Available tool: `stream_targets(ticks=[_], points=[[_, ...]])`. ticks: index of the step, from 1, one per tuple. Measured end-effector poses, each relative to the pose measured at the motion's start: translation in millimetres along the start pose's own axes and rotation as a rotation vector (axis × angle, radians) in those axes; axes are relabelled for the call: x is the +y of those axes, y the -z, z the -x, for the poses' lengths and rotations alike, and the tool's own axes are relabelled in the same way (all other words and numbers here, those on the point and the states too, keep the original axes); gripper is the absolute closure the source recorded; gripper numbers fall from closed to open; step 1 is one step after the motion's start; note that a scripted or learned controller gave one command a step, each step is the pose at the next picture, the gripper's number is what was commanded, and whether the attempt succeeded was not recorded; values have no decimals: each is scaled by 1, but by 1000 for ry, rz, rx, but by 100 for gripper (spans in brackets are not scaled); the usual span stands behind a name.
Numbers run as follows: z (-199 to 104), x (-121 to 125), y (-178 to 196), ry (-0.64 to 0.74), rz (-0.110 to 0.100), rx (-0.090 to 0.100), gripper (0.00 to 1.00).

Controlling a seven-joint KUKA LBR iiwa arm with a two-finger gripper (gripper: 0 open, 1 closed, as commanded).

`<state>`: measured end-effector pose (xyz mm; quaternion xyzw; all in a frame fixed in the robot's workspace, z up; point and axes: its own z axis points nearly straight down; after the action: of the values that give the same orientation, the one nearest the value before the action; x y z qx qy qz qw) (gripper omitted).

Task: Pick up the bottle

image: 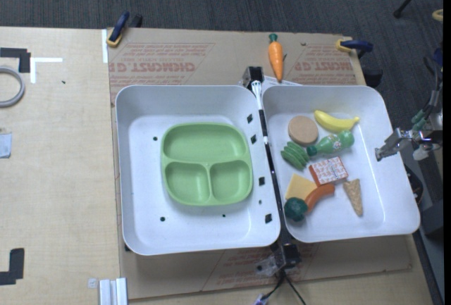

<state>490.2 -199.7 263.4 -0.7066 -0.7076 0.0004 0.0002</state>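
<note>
- Nearest the camera sit the two white bins, side by side on a cardboard-covered bench; the left bin (134, 177) is the larger-looking one and carries a green divided plate (207, 163) with three compartments.
- Right bin (394, 215) holds a cluster of toy food toward its left half: a yellow banana (335, 120), a round tan biscuit (304, 130), a red-and-white packet (328, 170), a yellow-and-orange wedge (309, 189) and a tan cone piece (354, 196).
- Green bottle (328, 144), the task's thing, lies on its side among these, just below the banana and beside the biscuit, untouched; so, as I judge it, the pick has not yet begun and the whole approach, closing and lift are left.
- Gripper (384, 151) hangs at the right bin's right rim, well apart from the bottle, with nothing between its fingers; whether they stand wide or narrow I cannot tell.
- Outside the bins, a toy carrot (275, 57) rests on the cardboard behind them.
</note>
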Motion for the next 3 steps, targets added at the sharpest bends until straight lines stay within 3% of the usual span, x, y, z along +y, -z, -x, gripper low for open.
stream_targets(ticks=[1,2,3], points=[[0,1,9,2,0,-1,100],[-70,-13,-30,-325,-2,1,100],[-106,-13,-119,-573,-3,1,100]])
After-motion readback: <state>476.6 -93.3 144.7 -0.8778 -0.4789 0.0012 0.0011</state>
